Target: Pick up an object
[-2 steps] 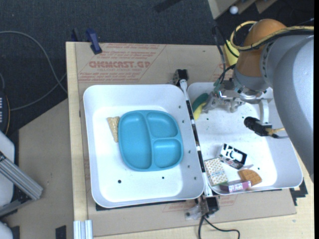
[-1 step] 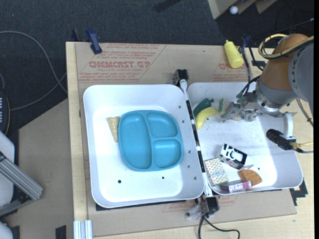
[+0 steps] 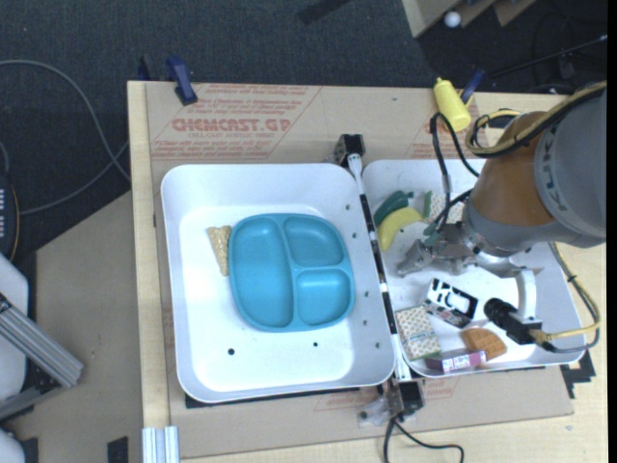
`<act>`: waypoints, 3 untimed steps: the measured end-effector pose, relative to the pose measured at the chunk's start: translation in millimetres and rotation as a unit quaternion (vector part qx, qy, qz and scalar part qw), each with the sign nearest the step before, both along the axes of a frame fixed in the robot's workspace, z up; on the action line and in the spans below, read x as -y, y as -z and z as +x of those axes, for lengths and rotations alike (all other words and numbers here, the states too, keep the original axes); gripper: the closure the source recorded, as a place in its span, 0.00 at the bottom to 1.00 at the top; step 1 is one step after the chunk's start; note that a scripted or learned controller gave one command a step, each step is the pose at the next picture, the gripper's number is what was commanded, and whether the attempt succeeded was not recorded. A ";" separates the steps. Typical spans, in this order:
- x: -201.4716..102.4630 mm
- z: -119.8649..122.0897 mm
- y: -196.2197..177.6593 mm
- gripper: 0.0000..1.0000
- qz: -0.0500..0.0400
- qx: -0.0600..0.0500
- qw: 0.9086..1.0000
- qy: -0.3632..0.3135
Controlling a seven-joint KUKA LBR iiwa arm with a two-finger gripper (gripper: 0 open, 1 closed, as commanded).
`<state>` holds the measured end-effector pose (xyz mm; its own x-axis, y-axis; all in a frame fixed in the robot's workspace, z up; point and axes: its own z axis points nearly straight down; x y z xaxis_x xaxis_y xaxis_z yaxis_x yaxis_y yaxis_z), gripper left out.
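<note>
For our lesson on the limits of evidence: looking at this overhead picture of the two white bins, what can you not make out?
- Gripper: its fingers blur into the clutter in the right white bin; their stance is unreadable.
- Tan cracker-like piece: partly under the blue divided plastic plate.
- Small pink-labelled tube: print too small.
- Grey arm: cut off by the right edge.

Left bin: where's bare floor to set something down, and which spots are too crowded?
In the left bin, bare floor runs in front of the blue divided plate, and a strip lies behind it along the far wall. A cracker fills the plate's left side. The right bin is crowded: the gripper sits among a yellow-green item, packets and a black-and-white object.
</note>
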<state>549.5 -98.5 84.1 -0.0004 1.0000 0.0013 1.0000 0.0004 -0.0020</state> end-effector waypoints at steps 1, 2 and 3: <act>30.7 -70.9 -0.1 0.00 -0.001 0.001 1.000 0.001; 29.8 -70.0 -10.0 1.00 -0.001 0.002 1.000 0.001; 38.6 -10.3 -136.9 1.00 -0.001 0.002 1.000 0.000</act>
<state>539.2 -137.1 221.1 -0.0006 1.0000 -0.0012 1.0000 0.0006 0.0024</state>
